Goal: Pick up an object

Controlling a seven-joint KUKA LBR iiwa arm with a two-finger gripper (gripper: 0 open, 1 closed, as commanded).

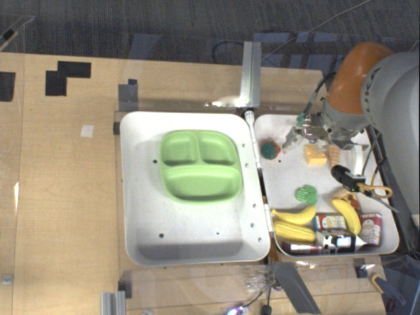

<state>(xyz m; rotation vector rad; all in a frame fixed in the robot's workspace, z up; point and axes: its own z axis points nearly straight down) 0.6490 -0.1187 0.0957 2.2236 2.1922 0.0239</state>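
**Operator:** Where was the gripper (303, 136) positioned at this step?

**Technician:** Over the far part of the right bin (285, 179), at the end of the grey arm (394, 90) with its orange band (351, 77). Whether the claw was apart or together could not be told from the view.

**Operator:** Which item lay closest to it?

**Technician:** A yellow block (315, 155) lay on the bin floor just beside the gripper. Contact between the two could not be confirmed. A dark green ball (270, 150) lay near the bin's left wall, roughly level with the block.

**Operator:** What else did the right bin contain?

**Technician:** A small green round item (305, 193) lay mid-bin, apart from the others. The remainder sat along the near wall (the crowded zone):
- A banana (294, 215) lay against an ear of corn (293, 231).
- A second banana (348, 215) lay further right.
- A small labelled can (330, 223) sat between the two bananas.
- A dark bottle (336, 244) lay on its side by the wall.
- A red-labelled container (371, 228) sat in the right corner.

**Operator:** And the left bin (141, 195)?

**Technician:** It held a green divided plate (199, 165) lying flat, with three compartments. The plate was well apart from the gripper.
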